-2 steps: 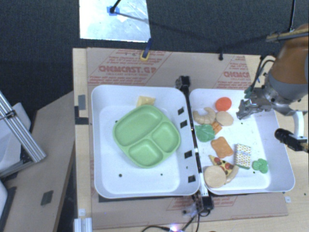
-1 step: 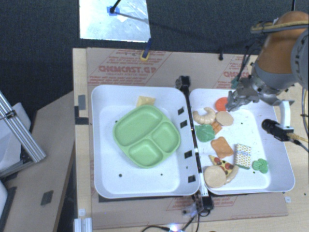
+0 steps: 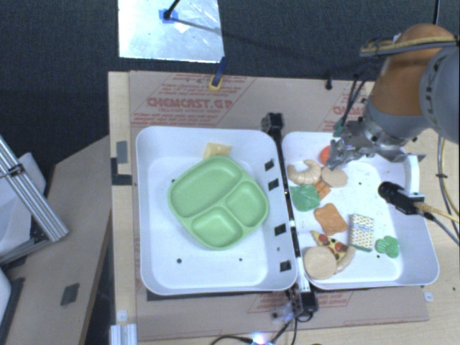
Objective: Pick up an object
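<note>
The arm [image 3: 413,85] reaches over the right bin [image 3: 417,264], where the toy food lies; the left bin [image 3: 154,264] holds a green plate [image 3: 218,201]. The gripper [image 3: 339,154] hangs just above a croissant [image 3: 305,172] and tan disc [image 3: 334,177]; its opening I cannot tell. Judged: approach step; next, descend and close.

Scattered flat across the right bin [image 3: 420,264]: croissant [image 3: 305,172] and tan round piece [image 3: 334,177] near the far left corner, green leaf [image 3: 305,198], toast [image 3: 330,218] mid-bin, pizza slice [image 3: 330,244], round bun [image 3: 320,263] at the near edge, patterned card [image 3: 361,231], green broccoli [image 3: 387,246] near right.
</note>
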You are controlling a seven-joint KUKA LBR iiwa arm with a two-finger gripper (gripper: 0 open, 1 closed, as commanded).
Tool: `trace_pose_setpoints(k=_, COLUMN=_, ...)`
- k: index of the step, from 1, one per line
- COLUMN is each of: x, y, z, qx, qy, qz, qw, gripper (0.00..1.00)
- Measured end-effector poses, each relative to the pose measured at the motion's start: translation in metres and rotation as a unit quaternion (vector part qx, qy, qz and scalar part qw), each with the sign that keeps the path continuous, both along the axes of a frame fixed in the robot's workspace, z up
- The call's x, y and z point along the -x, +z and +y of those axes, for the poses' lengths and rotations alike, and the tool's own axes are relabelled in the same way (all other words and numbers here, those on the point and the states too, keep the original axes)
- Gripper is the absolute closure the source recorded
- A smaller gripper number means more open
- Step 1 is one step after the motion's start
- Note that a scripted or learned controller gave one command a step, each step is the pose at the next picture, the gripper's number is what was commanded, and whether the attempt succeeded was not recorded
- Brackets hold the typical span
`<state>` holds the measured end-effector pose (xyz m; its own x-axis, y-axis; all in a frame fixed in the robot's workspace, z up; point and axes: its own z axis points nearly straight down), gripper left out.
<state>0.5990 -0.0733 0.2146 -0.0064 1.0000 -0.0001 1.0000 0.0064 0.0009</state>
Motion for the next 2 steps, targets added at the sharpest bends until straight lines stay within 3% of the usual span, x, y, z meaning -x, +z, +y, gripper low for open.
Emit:
trace_pose_setpoints(k=1, x=-0.009, y=0.017, z=0.003, qx=0.0000, qy=0.000, qz=-0.001, qw=1.0000, gripper=1.00)
trace_pose_setpoints(k=2, x=0.006, y=0.010, z=-0.008, qx=0.0005, qy=-0.003, qz=0.000, qw=1.0000, gripper=1.00)
